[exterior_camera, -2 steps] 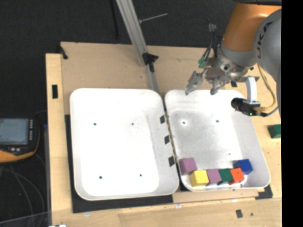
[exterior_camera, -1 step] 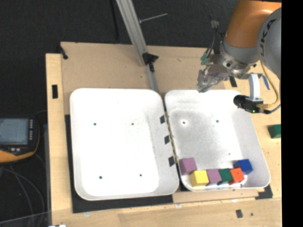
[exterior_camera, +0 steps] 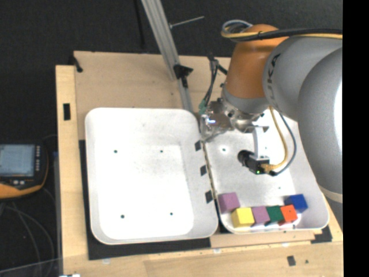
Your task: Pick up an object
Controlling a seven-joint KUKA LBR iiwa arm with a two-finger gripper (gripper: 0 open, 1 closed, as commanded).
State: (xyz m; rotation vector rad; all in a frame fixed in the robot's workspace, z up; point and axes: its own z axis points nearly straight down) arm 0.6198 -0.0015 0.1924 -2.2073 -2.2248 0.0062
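Blocks, all of them, lying in a cluster along the near edge of the right bin (exterior_camera: 230, 154), well apart from the gripper (exterior_camera: 212, 124). Gripper seen low over the far left corner of that bin, close beside the wall dividing the two bins, hanging under the orange band (exterior_camera: 249, 62) and bulky grey arm (exterior_camera: 314, 97) reaching in from the right. State of the gripper impossible to tell, its tip lost among brackets and cables. Black fitting with a small green light (exterior_camera: 253, 161) dangling on a yellow cable just toward the near side of the wrist, over bare bin floor. Further toward the near edge: purple block (exterior_camera: 229, 201) closest to the dividing wall; yellow block (exterior_camera: 243, 216) just beside and in front of it; then, in a row running right, a second purple block (exterior_camera: 260, 214), a green block (exterior_camera: 274, 214), an orange block (exterior_camera: 287, 213) and a blue block (exterior_camera: 297, 202), touching or nearly so. Left bin (exterior_camera: 144, 172) alongside, white with a few dark dots. Both bins resting on a pale wooden table (exterior_camera: 69, 154). Slanted metal rail (exterior_camera: 164, 36) rising from the far side. Small handheld screen (exterior_camera: 20, 163) off the table's left edge.
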